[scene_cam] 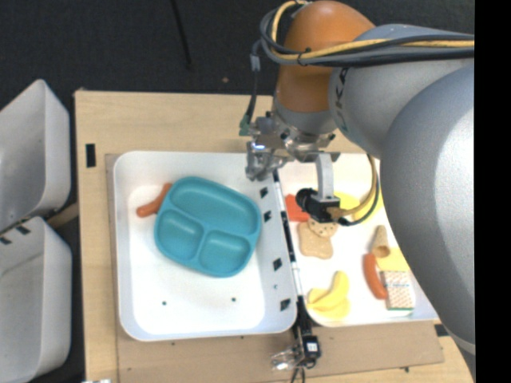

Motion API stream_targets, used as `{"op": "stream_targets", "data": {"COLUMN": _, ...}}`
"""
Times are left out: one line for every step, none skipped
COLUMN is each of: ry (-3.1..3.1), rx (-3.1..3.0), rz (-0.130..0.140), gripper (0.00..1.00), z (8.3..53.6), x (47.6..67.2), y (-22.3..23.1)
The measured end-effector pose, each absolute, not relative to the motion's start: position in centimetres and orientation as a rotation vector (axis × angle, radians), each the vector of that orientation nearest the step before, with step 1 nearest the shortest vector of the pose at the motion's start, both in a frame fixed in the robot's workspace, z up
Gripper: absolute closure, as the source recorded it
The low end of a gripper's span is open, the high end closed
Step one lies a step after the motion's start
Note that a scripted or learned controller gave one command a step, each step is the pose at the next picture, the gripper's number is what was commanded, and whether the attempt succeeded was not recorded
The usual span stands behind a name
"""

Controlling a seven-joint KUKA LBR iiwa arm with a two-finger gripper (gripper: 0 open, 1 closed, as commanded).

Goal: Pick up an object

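Arm over the bins' divider, gripper (259,166) low at the left bin's (128,294) top right corner, nothing seen between its parts

Cannot tell whether the gripper is spread or pressed together. Teal plate (207,226) lies tilted in the left bin, just below-left of the gripper; an orange carrot (152,204) pokes out from under its left edge. In the right bin (423,313): tan cracker (317,239) near the divider, below the gripper; yellow banana (334,296) lower down; sausage (374,275) and small box (398,290) touching, well right. Box print too small to read. Both bins sit on the tabletop (96,118)
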State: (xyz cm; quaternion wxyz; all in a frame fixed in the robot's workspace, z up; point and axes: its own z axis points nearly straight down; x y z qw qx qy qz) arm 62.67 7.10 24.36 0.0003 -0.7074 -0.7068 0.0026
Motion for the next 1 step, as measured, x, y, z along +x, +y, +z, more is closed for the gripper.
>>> {"op": "stream_targets", "data": {"ry": -2.22, "rx": -2.221, "rz": 0.008, "gripper": 1.0, "z": 22.91, "x": 63.23, "y": 6.99}}
